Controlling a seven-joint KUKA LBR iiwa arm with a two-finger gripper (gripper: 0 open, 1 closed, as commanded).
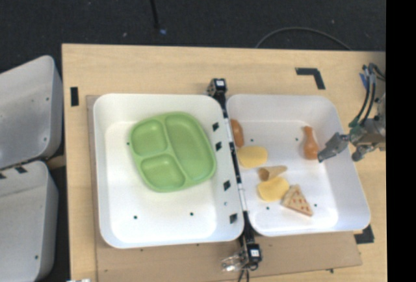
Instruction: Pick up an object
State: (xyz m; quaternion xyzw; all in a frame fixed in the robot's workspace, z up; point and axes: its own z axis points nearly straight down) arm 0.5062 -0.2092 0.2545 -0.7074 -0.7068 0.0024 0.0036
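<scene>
Overhead, gripper (344, 146) sat at right bin's (328, 219) edge, fingers spread, grasping nothing, beside orange drumstick (310, 142), pizza slice (297, 201) nearby, green tray (172, 151) in left bin (110, 216), no legible writing.

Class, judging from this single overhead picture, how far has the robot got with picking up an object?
Done: the gripper has reached the right white bin's right edge, beside the small orange drumstick-shaped toy. In hand: nothing shows between its jaws. Left: grasping and lifting. The yellow pieces, the triangular pizza-slice toy and the drumstick all lie on the bin floor. The green divided plate sits in the left bin.
</scene>
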